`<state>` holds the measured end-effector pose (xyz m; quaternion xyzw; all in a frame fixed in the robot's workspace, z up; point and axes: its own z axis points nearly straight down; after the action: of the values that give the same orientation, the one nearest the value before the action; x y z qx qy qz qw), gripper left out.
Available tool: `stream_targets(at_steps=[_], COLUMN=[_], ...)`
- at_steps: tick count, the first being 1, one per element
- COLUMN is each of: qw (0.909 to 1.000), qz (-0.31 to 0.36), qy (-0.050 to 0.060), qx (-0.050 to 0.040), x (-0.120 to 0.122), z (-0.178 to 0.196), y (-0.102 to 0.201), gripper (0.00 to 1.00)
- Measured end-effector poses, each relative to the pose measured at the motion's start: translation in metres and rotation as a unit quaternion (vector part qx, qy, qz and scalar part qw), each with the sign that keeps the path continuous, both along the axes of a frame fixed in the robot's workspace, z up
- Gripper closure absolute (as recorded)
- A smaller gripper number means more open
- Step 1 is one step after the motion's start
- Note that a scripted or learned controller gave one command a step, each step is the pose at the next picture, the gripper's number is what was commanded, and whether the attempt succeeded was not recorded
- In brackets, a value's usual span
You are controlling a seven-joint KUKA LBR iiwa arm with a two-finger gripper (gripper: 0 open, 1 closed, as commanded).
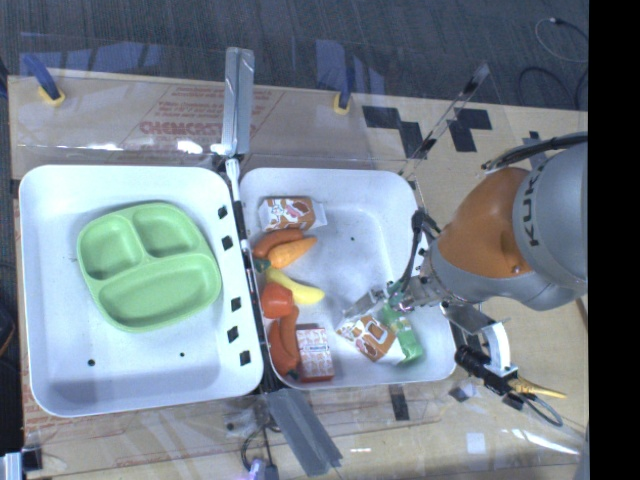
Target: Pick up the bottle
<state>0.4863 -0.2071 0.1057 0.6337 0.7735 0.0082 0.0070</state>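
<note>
The scene was lit evenly and fairly brightly from above, with a cool cast. The two shallow white plastic bins looked nearly washed out on their floors, and only soft grey shading marked their inner walls. The green sectioned plastic plate threw a faint shadow to its lower side. A clear plastic sheet along the bench's far edge carried pale streaks of glare. The dark carpet at the top stayed dim and grainy. Detail was soft throughout; small packets' print was unreadable. The grey and orange robot arm looked slightly blurred at its edges.
</note>
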Motion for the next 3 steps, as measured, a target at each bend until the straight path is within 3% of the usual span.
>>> stream_targets(at_steps=[1, 2, 3], qw=[1.0000, 1.0000, 1.0000], qz=[0.003, 0.003, 0.005], qy=[-0.002, -0.002, -0.002], qx=[-0.0002, -0.0001, -0.0002], x=[0.0022, 0.0020, 0.0027], z=[0.0114, 0.0112, 0.0210], y=[0.0007, 0.0008, 0.0012], gripper=[1.00, 0.00, 1.00])
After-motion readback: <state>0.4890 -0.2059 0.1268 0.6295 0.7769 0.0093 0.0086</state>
